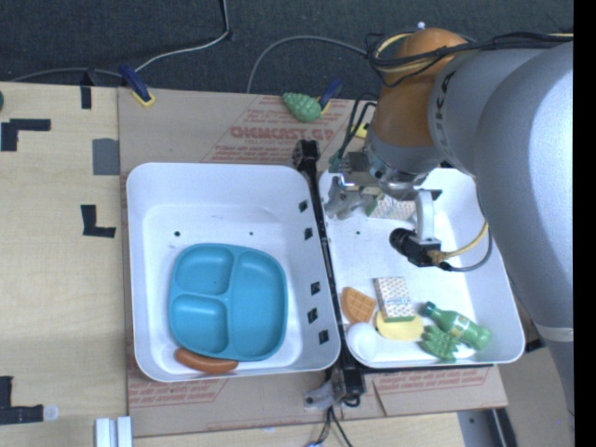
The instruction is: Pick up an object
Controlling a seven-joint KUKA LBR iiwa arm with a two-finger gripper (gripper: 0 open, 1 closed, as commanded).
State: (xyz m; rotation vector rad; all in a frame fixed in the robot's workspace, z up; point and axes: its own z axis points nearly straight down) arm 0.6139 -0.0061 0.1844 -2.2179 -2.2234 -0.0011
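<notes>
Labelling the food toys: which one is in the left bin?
The orange sausage-shaped toy, lying beside the blue divided plate at the left white bin's near edge. The rest sit in the right white bin.

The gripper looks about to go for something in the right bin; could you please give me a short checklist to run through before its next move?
1. Gripper over the right bin: ok, it hangs at the bin's far left corner.
2. Finger state: cannot tell.
3. Anything already held: cannot tell; the wrist hides what is beneath it.
4. Targets in the bin: ok; the green bottle, yellow piece, patterned packet and orange waffle-like piece lie clustered at the near end, away from the gripper.
5. Divider clearance: not ok, the gripper is close beside it.
6. Left bin: ok; blue plate and sausage lie apart from the arm.
</notes>
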